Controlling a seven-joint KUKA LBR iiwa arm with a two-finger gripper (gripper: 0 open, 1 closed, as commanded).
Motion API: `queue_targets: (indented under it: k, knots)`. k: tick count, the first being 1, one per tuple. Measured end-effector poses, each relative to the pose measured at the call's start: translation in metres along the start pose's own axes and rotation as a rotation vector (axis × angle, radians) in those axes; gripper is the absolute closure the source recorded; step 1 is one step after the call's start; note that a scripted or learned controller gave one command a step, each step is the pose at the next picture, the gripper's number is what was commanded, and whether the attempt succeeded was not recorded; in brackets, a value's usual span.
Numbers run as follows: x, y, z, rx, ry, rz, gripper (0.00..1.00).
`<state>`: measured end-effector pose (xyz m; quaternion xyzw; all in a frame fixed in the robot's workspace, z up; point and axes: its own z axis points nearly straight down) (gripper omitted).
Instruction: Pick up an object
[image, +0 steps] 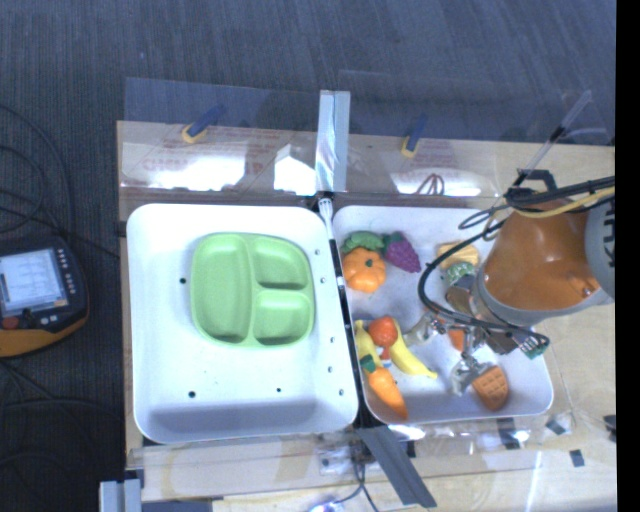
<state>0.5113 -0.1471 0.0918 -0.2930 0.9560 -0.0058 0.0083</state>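
The right bin holds several toy foods. An orange fruit, a green broccoli and purple grapes lie at its far left. A red tomato, a yellow banana and a carrot lie at its near left. My gripper hangs low over the bin's middle, open, with its fingers spread apart. One fingertip is close to an orange ridged piece. A small orange bit shows just under the wrist, and I cannot tell whether anything touches it.
The left bin carries a green divided plate. A yellowish item lies beside the arm's orange band. Black cables loop over the right bin's far side. A handheld pendant sits on the floor at far left.
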Motion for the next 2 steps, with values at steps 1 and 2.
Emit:
queue_targets:
  k: [1, 2]
  knots:
    - [0.002, -0.029, 0.001, -0.01, 0.001, -0.109, 0.0]
    - [0.001, -0.01, 0.0, 0.0, 0.0, -0.008, 0.0]
